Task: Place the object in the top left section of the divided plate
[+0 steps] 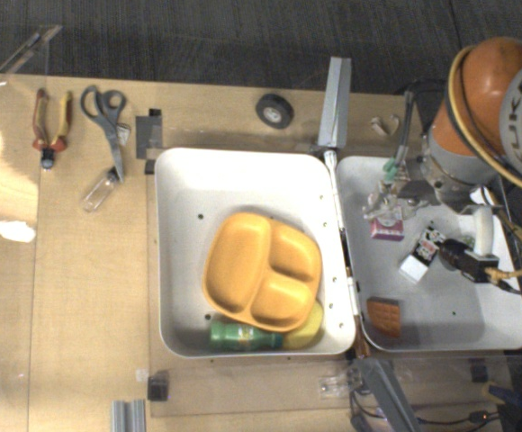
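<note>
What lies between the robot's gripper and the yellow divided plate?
In the camera view, between the gripper over the right white bin and the yellow divided plate lie the two bins' adjoining walls and bare floor of the left white bin.

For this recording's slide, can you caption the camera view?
KUKA arm's gripper above the right bin; yellow divided plate lies in the left bin.
</note>
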### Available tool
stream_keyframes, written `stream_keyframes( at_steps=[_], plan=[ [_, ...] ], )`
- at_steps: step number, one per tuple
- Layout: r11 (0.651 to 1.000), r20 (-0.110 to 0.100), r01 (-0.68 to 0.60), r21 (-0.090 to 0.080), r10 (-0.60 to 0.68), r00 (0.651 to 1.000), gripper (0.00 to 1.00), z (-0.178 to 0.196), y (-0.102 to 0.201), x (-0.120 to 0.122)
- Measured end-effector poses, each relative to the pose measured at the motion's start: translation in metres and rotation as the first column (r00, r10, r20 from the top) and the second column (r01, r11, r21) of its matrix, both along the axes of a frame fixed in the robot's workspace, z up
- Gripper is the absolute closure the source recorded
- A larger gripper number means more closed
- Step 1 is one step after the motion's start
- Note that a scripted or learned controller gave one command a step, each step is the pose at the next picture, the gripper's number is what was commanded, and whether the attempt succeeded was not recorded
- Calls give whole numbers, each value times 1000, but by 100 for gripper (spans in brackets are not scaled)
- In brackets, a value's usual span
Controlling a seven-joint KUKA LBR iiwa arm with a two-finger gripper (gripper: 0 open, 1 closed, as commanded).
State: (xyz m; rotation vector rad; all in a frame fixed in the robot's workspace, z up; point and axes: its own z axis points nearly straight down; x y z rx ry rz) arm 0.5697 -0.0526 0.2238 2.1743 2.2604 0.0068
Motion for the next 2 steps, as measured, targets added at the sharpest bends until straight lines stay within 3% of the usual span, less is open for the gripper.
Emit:
stream_keyframes(
  at_steps=[1, 2],
  plan=[
    [973, -2, -231, 0, 231, 973, 100, -39, 78, -30],
    [973, -2, -231, 0, 231, 973, 0, -39, 78, -30]
  ],
)
